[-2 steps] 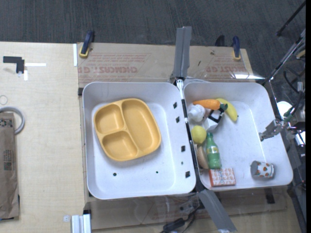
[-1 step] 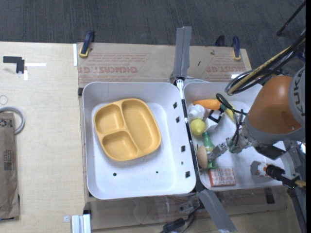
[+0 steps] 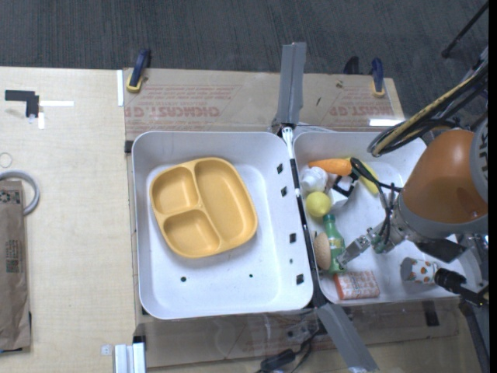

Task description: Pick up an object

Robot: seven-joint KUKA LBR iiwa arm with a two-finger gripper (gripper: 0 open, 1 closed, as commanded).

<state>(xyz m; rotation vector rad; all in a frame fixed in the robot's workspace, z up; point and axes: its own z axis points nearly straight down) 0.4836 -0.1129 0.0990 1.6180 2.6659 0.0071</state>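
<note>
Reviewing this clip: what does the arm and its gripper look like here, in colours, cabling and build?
The arm enters from the right with a broad, rounded orange band above a grey wrist section. Black and yellow cables run along it from the upper right. The gripper is a small, slim metallic grey piece with dark fittings.

Pale wooden bench (image 3: 70, 169) carrying 2 white bins.

The left bin (image 3: 147, 224) and right bin (image 3: 388, 286) sit side by side, touching along their inner walls, on a cardboard sheet (image 3: 256, 99) pinned at the far edge by 2 blue-and-yellow clamps (image 3: 138, 70). At the bench's left edge lie a brown paper bag (image 3: 12, 263) and what may be a grey ring (image 3: 27, 189).
</note>
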